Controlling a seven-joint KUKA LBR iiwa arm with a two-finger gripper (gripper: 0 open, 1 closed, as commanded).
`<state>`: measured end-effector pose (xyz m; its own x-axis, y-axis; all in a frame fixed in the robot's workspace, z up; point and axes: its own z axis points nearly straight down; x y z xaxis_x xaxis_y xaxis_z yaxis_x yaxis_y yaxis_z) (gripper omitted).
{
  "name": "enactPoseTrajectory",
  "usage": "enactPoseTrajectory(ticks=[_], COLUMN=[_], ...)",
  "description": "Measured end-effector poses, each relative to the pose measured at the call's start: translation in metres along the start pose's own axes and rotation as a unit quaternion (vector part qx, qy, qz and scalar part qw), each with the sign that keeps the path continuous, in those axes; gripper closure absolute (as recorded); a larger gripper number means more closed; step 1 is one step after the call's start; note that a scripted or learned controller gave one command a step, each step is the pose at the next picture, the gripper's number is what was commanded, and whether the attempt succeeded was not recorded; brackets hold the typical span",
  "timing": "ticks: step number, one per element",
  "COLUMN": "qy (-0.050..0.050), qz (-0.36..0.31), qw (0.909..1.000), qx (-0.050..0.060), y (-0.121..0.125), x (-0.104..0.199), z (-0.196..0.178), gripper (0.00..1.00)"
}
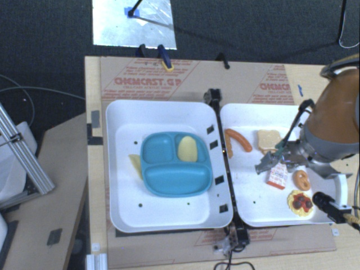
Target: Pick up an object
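Hovering in the right bin (247, 218), the claw (265, 166) sits at nine o'clock of a red-and-white packet (277, 177); whether it is apart or together, I cannot tell. A sausage (238, 140) lies at eleven o'clock of it, bread (269, 140) at twelve. The left bin (121, 167) holds a blue tray (171, 176) carrying a yellow piece (187, 148).

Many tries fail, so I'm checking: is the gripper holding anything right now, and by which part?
Nothing shows between its fingers. The gripper hangs over bare floor of the right bin, beside the red-and-white packet.
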<state>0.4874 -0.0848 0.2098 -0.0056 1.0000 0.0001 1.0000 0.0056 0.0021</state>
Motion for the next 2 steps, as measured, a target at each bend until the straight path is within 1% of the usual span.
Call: enactPoseTrajectory(ticks=[1,2], qy=[0.001,0.000], qz=[0.002,0.003], qw=[1.0000,1.0000], qx=[0.004,0.002], y=[-0.002,-0.001], x=[0.002,0.075], z=[0.110,0.048], gripper=[0.00,0.00])
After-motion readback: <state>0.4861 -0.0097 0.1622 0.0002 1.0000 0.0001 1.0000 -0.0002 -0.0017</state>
